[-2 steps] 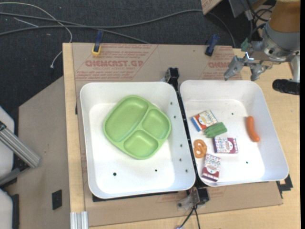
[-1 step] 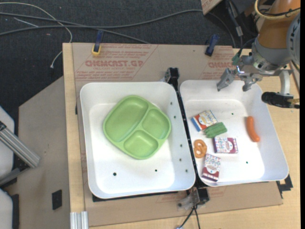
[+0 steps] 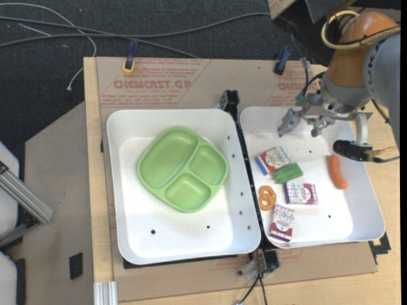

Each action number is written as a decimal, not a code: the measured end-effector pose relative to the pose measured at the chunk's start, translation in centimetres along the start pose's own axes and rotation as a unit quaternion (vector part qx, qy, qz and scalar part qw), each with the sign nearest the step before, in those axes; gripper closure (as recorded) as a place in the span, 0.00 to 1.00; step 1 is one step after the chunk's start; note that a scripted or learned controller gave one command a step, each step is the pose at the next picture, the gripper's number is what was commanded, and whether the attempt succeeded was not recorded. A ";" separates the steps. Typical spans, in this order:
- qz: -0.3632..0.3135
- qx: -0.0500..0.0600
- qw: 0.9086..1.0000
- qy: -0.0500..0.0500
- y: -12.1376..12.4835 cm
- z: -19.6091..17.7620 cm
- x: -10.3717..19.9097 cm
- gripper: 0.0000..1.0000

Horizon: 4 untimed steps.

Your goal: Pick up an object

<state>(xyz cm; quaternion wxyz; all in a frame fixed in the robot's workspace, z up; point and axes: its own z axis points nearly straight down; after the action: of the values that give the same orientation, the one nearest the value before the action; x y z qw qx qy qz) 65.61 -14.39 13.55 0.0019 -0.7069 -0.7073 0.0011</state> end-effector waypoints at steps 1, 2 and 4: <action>0.000 -0.001 1.000 0.000 0.0 5.1 0.1 0.00; 0.000 -0.003 1.000 0.000 0.2 3.8 0.1 1.00; 0.000 -0.004 1.000 -0.001 -0.2 -5.2 1.0 1.00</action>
<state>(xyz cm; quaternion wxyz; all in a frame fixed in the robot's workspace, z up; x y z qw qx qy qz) 65.39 -13.38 18.79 -0.0010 -0.7068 -0.7074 -0.0009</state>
